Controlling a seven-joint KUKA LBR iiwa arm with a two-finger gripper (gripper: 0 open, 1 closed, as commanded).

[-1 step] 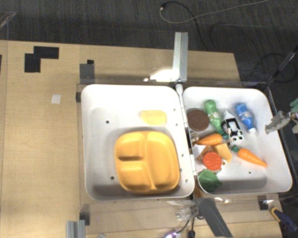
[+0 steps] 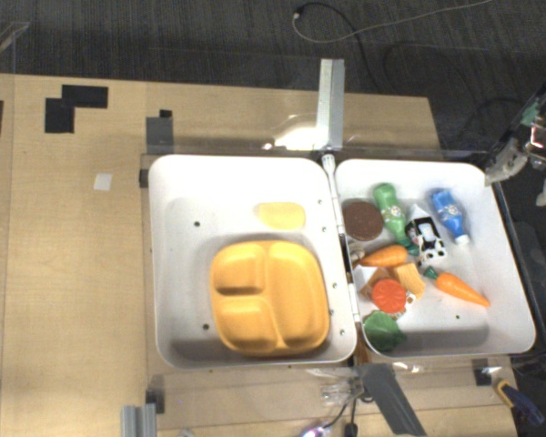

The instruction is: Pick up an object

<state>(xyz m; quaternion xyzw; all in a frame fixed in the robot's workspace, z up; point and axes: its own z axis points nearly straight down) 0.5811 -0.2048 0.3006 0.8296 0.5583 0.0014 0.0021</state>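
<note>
The pale wooden table (image 2: 64, 271) fills the left of the frame, with a few black patches in its upper left corner. On it, left of centre, sits the left bin (image 2: 177, 335). A yellow divided tray (image 2: 268, 296) lies in its lower middle, three compartments facing up, and a flat pale yellow piece (image 2: 280, 214) rests just above the tray, apart from it.

A grey upright post (image 2: 331, 103) stands at the top of the seam where the two bins meet.

The right bin (image 2: 491, 326) holds a cluster of toys, mostly toward its left side. A brown round disc (image 2: 362, 218) lies near the seam at upper left. Beside it to the right is a green bottle-like thing (image 2: 388, 206), then a small black and white toy (image 2: 426, 237), then a blue bottle (image 2: 449, 214) toward the upper right. Lower down, an orange carrot (image 2: 385, 257) lies near the seam, with a red tomato-like ball (image 2: 389, 296) beneath it and a green leafy piece (image 2: 382, 330) at the lower left corner. A second carrot (image 2: 460, 289) lies to the right, pointing lower right.

At the far right edge, upper part of the frame, the gripper (image 2: 528, 148) hangs beyond the bin's corner, well apart from the toys; I cannot tell whether its fingers are released or clenched.
</note>
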